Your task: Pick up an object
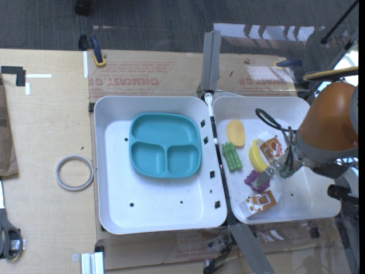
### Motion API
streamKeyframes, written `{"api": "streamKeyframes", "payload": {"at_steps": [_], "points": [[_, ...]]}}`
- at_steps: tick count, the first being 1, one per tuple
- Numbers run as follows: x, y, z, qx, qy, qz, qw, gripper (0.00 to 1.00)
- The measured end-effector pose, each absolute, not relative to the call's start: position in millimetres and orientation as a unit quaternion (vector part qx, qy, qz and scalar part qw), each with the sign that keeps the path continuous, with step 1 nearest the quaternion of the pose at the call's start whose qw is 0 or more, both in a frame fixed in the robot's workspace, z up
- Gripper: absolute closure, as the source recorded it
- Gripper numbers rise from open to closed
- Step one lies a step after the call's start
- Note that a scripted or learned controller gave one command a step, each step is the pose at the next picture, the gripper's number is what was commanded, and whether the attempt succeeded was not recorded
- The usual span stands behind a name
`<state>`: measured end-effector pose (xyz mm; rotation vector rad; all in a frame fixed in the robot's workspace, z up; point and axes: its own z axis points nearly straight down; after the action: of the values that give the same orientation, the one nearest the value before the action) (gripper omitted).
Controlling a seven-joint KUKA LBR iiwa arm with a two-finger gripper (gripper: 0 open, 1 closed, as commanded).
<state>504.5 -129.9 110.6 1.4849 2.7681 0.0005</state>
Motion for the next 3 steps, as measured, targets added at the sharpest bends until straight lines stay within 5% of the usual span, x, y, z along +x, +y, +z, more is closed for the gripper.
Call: {"api": "streamKeyframes", "payload": {"at_steps": [1, 2, 3], "points": [[518.7, -117.3, 103.2, 0.493, 0.87, 0.0018, 0.011, 0.0], [513.7, -114.0, 101.1, 0.493, 0.87, 0.0004, 0.0, 1.0], [513.7, -113.9, 101.1, 0.493, 0.87, 0.0003, 0.0, 0.0]]}}
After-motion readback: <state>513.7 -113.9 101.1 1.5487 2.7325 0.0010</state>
